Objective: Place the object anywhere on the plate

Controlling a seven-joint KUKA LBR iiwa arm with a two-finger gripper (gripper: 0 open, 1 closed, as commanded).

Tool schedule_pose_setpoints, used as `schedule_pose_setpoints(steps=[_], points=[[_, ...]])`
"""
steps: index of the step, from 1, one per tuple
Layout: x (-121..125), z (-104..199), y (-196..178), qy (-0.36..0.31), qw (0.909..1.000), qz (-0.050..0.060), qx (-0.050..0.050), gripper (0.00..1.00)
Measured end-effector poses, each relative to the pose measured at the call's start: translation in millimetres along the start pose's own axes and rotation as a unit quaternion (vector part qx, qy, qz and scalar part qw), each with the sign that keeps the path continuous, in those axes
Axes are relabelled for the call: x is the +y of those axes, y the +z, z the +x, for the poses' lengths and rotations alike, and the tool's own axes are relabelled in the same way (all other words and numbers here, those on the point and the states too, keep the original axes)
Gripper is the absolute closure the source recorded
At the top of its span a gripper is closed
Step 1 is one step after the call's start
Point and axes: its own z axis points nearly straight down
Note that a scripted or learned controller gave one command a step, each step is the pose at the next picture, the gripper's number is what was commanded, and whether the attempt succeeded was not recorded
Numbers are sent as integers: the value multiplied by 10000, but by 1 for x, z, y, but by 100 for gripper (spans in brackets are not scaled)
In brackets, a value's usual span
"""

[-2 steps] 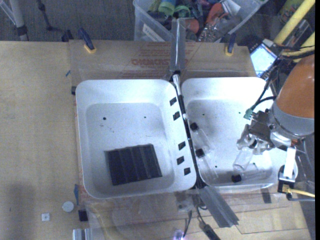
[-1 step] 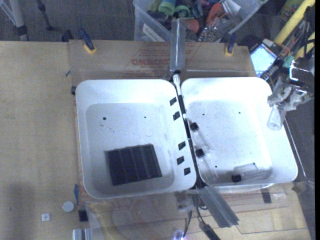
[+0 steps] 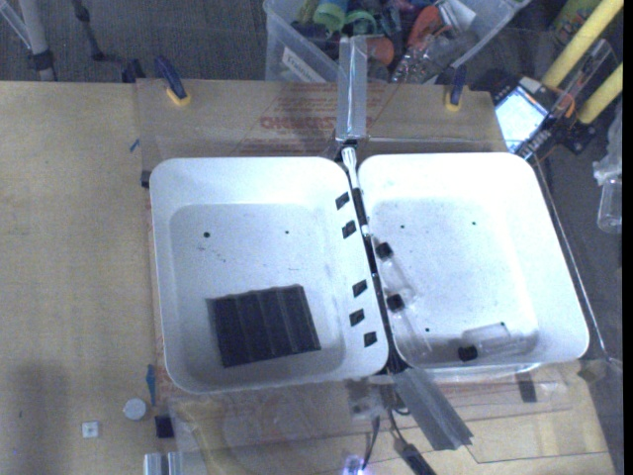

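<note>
- At the right edge, a pale grey shape [image 3: 611, 194] may be a part of my arm.
- Its outline, colour bands, cables and markings are too blurred to tell.

We note the dark ribbed rectangular plate [image 3: 264, 326] fills the near part of the left white bin [image 3: 188, 191]; its far half lies open. A clear plastic object [image 3: 495, 340] occupies the right white bin's [image 3: 514, 181] near corner.
</note>
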Motion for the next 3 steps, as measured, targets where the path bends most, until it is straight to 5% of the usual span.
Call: schedule_pose_setpoints(steps=[1,2,3], points=[[16,-43,1,2949,9555,0,-5,100],[-39,-50,1,2237,9747,38,4,100],[16,-30,0,-335,9994,-8,-2,100]])
